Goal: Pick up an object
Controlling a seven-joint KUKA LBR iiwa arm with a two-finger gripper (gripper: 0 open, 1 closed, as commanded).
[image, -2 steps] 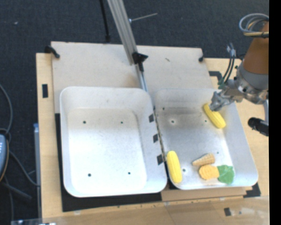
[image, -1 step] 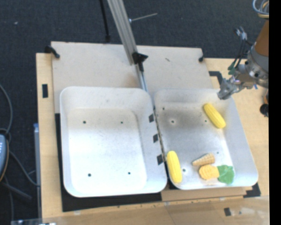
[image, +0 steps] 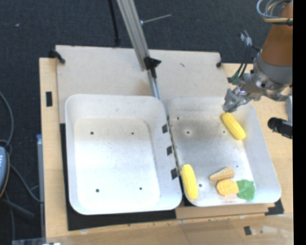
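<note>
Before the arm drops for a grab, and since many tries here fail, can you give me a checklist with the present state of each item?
1. Gripper above the right bin, where the objects lie: ok.
2. Gripper lined up with a target: ok, it hangs just above the upper end of the yellow corn cob near the bin's far side.
3. Target free of neighbours: ok, that cob lies alone.
4. Nothing already held: ok, nothing shows at the gripper.
5. Finger opening: cannot tell.
6. Other options: a second yellow cob against the near left wall, and a small cluster of pieces touching each other, harder to single out.
</note>
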